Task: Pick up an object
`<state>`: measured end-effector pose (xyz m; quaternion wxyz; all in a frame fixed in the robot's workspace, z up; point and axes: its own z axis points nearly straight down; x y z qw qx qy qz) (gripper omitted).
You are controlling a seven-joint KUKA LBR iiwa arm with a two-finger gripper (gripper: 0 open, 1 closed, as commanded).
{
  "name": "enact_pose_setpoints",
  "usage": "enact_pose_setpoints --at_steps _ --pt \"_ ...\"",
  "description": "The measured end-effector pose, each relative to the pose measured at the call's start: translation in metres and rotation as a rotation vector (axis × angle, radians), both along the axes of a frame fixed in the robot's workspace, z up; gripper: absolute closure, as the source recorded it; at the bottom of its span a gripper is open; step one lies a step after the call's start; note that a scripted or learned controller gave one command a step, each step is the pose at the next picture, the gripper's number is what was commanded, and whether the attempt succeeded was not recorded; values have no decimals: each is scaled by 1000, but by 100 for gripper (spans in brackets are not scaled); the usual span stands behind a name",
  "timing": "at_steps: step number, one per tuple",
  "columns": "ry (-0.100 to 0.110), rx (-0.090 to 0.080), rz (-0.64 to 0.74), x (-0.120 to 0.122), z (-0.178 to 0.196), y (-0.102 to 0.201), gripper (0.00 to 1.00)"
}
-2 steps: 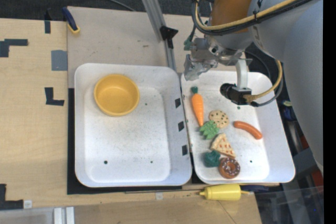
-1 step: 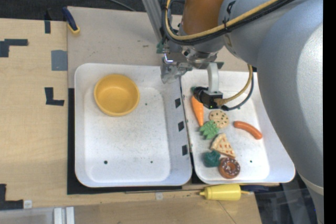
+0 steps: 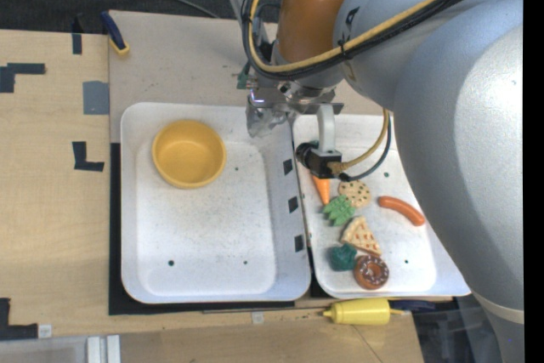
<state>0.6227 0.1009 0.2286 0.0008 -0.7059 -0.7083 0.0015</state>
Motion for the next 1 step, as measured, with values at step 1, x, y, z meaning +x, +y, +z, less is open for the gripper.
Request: enact_pose_setpoints --at_steps 1 --pt "-1 0 -1 0 1 -1 0"
